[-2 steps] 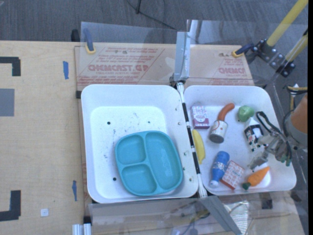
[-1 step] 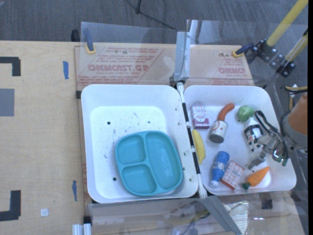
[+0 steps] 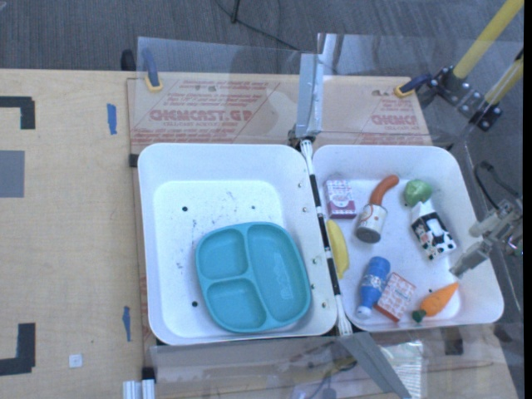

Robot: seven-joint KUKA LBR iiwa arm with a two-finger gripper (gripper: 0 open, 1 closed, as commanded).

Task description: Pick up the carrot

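Claw (image 3: 475, 254) sits at the right edge of the frame, over the right bin's (image 3: 478, 185) right rim; can't tell its state, it's blurred and partly see-through against the rim. Nothing visibly held.

Carrot (image 3: 438, 300) lies in the lower right corner of the right bin, orange body w/ green top pointing lower left, just beside a small red-and-white packet (image 3: 396, 296) and near a blue bottle (image 3: 372, 283). Claw is near it, up and to the right, apart from it.

Step, as I judge it: approach (no grasp yet). Next move needs the claw brought down-left over the carrot, aligned across its body, clear of the bin wall and packet.
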